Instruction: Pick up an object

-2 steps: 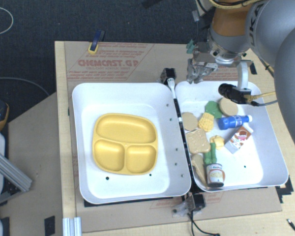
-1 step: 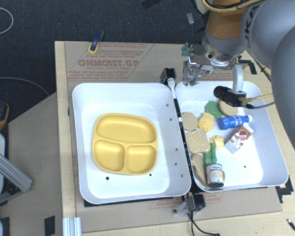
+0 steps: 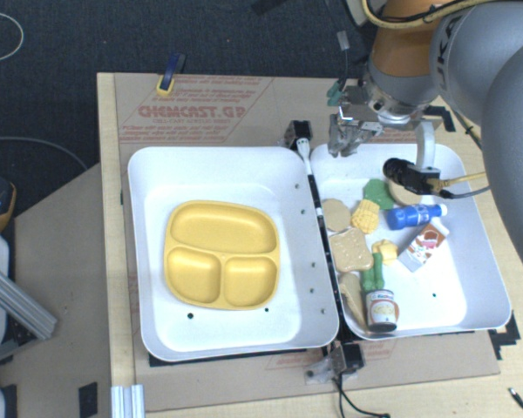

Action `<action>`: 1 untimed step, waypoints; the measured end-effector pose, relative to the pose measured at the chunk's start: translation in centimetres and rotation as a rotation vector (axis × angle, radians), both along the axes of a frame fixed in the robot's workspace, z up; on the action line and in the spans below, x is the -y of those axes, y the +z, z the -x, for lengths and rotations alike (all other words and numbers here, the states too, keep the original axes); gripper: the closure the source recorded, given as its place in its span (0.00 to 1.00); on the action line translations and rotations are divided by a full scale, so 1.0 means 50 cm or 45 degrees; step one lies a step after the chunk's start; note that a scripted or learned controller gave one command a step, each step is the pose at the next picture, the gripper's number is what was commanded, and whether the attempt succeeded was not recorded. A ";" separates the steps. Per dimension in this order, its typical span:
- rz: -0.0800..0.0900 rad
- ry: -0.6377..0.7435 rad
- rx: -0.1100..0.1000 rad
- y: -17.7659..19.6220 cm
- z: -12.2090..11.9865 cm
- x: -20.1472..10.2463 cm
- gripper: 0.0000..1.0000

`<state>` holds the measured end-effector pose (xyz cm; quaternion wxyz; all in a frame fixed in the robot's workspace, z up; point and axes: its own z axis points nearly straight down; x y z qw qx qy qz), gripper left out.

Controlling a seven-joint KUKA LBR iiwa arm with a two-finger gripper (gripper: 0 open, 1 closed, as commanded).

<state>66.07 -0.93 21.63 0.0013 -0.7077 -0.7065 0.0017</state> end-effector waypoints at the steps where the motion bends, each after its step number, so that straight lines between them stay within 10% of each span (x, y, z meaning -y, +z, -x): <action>1: -0.001 0.002 0.002 0.002 0.003 -0.013 1.00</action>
